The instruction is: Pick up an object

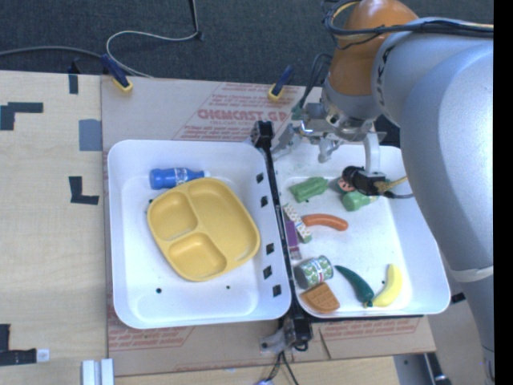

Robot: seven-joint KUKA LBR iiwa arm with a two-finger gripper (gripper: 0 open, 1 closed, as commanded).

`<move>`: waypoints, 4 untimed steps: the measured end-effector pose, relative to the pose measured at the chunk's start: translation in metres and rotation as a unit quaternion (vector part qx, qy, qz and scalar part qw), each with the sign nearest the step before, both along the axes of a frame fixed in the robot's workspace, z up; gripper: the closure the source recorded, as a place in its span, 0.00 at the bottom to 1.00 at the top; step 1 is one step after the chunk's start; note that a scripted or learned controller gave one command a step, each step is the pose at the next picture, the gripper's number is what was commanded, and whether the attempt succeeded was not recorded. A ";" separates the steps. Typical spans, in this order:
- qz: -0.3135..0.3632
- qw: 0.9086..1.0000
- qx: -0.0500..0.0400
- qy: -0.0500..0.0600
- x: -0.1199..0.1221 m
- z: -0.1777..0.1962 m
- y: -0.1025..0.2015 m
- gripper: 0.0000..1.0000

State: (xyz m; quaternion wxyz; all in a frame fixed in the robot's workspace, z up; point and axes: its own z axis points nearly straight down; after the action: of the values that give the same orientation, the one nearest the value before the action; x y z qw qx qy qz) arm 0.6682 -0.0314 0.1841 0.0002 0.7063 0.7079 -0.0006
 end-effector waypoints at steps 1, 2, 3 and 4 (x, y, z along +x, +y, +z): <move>-0.001 1.000 -0.001 0.000 0.000 0.000 -0.025 0.00; -0.001 1.000 0.000 0.001 -0.001 -0.071 -0.064 0.00; 0.000 1.000 -0.001 0.001 0.000 -0.061 -0.063 1.00; 0.000 1.000 -0.001 0.001 0.000 -0.061 -0.063 0.00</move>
State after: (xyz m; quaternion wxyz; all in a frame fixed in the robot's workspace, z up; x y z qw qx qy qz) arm 0.6678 -0.0946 0.1233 0.0006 0.7064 0.7078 -0.0021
